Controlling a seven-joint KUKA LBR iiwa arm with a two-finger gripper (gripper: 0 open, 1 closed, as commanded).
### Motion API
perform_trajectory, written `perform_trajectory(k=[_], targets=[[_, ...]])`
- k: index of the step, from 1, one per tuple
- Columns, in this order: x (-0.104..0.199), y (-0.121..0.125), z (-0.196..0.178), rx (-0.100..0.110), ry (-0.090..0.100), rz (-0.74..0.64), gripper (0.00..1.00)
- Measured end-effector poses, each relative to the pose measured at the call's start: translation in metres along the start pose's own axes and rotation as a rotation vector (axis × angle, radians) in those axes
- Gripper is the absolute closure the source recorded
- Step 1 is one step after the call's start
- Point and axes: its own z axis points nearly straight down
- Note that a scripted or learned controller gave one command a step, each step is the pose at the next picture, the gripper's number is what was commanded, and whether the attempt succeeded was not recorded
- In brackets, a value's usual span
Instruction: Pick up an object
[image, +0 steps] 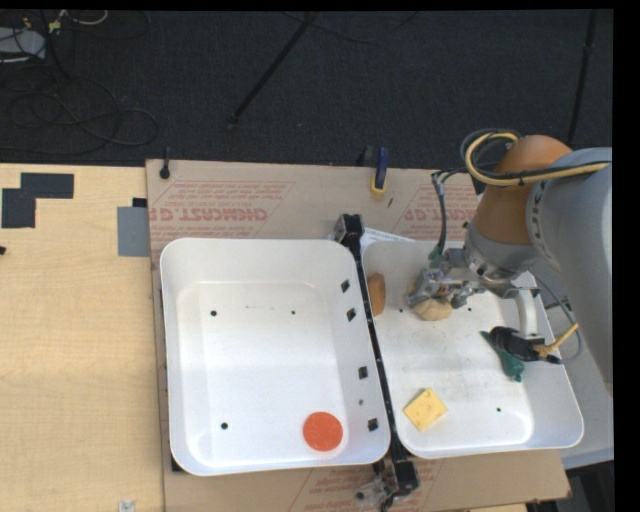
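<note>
Bench, far left: bare pale wood with a few dark patches near its upper edge. Left bin: sits on a cardboard sheet; one item inside, an orange disc, lying flat near the front right corner, close to the front wall and apart from the right wall. Right bin: set just beside the left bin, their walls meeting along a dark strip. Brown piece: against the right bin's left wall, in the rear half. Yellow block: flat on the floor, front left part of the right bin, well apart from the brown piece. Lump: tan, rounded, on the floor in the rear middle of the right bin, to the right of the brown piece and not touching it. Gripper: directly over the lump's rear edge and appearing to touch it; whether it is apart, together or clamped on the lump cannot be told. Arm: enters from the right, orange band showing above the wrist.
</note>
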Motion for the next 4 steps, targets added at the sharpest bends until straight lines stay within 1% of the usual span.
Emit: perform_trajectory(k=[1, 2, 3, 4], targets=[[0.079, 0.010, -0.100, -0.011, 0.002, -0.005, 1.00], [0.054, -0.034, -0.002, 0.008, 0.001, 0.004, 1.00], [0.042, -0.022, 0.011, -0.001, 0.000, 0.002, 1.00], [0.043, -0.012, 0.010, -0.002, 0.001, 0.001, 1.00]])
